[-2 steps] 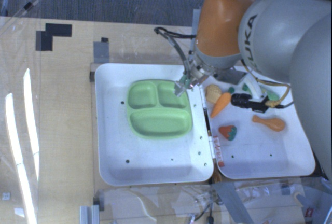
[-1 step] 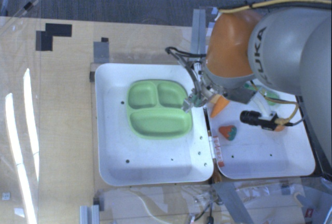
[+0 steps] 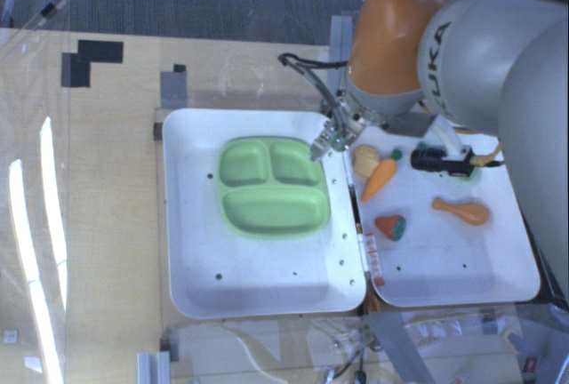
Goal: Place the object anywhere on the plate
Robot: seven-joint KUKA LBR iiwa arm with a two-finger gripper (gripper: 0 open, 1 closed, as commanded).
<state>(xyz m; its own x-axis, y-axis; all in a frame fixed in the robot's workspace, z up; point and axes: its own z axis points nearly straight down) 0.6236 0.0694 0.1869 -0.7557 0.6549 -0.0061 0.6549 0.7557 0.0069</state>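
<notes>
A light green divided plate lies in the left white bin, towards its back right. My gripper hangs over the seam between the two bins, just past the plate's far right corner. Nothing that I can make out sits in it. The loose objects lie in the right bin: a pale potato-like piece, an orange carrot leaning against it, a red piece with a green end and a tan drumstick-shaped piece.
The arm's large grey body and orange band overhang the back of the right bin. A raised rim separates the two bins. Bare bin floor surrounds the plate on its left and front.
</notes>
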